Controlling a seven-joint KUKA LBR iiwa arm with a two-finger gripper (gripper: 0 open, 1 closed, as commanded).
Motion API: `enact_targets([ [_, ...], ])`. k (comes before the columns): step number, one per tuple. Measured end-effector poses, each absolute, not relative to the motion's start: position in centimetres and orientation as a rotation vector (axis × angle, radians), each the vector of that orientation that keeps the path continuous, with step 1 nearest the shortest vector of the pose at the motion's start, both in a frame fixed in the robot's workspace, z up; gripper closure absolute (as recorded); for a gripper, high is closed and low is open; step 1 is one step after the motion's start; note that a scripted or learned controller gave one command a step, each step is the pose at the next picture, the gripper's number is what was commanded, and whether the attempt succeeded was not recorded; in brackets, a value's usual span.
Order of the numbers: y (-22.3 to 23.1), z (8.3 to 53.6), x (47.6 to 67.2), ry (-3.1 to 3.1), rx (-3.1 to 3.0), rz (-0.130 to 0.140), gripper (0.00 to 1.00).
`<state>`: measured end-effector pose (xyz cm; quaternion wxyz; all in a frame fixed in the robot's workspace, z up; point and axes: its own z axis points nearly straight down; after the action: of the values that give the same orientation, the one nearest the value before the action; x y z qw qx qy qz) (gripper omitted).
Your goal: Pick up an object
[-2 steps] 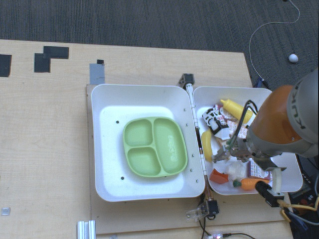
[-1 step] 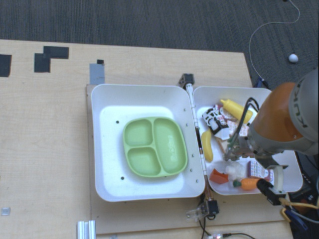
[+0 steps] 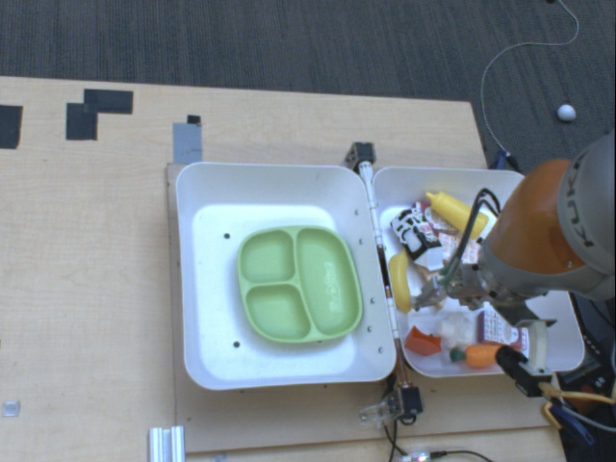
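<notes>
My gripper (image 3: 430, 293) hangs low over the middle of the right bin (image 3: 385, 192), at the end of the grey arm with its orange band (image 3: 535, 227). Just left of it lies a yellow banana-shaped piece (image 3: 399, 282). A black-and-white object (image 3: 414, 227) and a yellow bottle-shaped object (image 3: 449, 206) lie behind it. In front of it are a red piece (image 3: 422, 342), a whitish piece (image 3: 452, 328) and an orange carrot-like piece (image 3: 479, 356). The arm hides the bin's right half.
The left bin (image 3: 207, 287) holds a light green divided plate (image 3: 298, 284) with three compartments. A metal clamp (image 3: 362, 153) sits at the back where the bins meet. Cables (image 3: 404, 407) lie at the front edge of the bench.
</notes>
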<state>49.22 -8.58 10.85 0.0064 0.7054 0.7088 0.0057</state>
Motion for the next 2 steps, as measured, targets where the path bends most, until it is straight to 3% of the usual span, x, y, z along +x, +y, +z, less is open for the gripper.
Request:
enact_targets([
  [1,-8.49,11.90,49.39,2.219,2.202,0.023,1.00],
  [2,-8.48,11.89,49.38,2.218,2.203,0.023,0.00],
])
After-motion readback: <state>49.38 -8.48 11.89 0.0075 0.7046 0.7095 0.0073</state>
